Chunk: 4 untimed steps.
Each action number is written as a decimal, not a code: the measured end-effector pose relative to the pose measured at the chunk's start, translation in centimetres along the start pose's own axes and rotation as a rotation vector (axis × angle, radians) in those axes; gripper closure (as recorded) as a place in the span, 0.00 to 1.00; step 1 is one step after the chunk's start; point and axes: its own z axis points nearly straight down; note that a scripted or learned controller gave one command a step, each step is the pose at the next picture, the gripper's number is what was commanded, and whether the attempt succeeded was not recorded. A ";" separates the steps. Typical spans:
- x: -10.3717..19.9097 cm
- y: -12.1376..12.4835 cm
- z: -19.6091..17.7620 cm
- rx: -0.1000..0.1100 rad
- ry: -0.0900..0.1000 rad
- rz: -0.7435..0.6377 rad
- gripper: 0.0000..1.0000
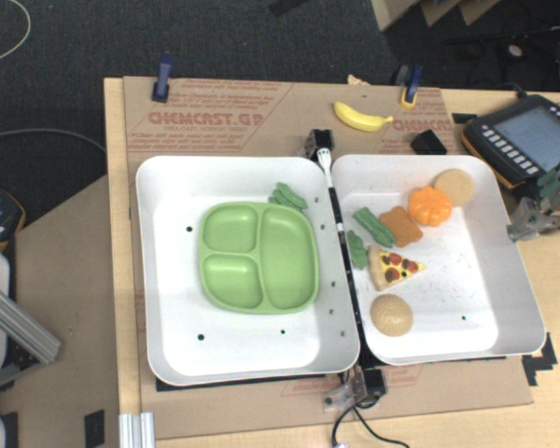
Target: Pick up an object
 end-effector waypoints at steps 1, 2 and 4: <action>7.0 -1.2 0.8 0.000 0.005 -0.015 1.00; -0.6 -1.1 2.5 -0.002 0.002 -0.003 1.00; 17.8 -1.2 2.9 -0.003 0.006 -0.022 1.00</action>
